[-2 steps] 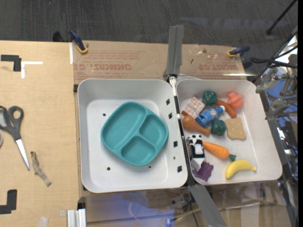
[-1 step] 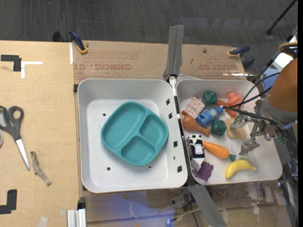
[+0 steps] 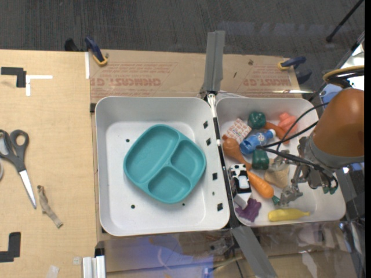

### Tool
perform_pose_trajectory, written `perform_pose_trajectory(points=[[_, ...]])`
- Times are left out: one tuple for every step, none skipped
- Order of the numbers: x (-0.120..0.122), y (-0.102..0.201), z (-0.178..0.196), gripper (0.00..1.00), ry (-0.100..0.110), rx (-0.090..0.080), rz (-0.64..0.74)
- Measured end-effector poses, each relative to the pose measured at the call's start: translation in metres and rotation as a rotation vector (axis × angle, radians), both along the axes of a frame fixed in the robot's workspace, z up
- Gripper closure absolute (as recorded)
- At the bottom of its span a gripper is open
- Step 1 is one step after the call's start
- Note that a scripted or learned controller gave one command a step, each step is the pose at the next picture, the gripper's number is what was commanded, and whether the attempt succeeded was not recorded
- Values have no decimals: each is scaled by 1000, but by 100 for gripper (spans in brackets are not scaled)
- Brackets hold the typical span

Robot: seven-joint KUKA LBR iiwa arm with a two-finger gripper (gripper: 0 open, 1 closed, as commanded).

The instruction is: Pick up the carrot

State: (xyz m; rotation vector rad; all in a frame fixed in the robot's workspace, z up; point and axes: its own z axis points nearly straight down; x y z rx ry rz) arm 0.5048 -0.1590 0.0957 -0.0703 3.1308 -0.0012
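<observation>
Approach step — hand low in right bin, grip state unreadable; carrot just left; next: shift over, close.

Teal divided plate in the left bin — scissors well apart on the bench.

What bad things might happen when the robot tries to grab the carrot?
1. The carrot lies packed among other toys, touching a black-and-white toy and close to a purple one. The gripper might pinch a neighbour instead.
2. The gripper hovers to the carrot's right, nearer a yellow toy, so it might close on nothing.
3. Loose black cables hang over the pile and might snag.
</observation>
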Motion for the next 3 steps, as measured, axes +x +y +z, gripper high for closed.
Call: perform_pose_trajectory(points=[[-8, 58, 0, 0, 0, 1, -125], [-22, 60, 0, 0, -7, -9, -2], [-22, 54, 10, 100, -9, -17, -9]])
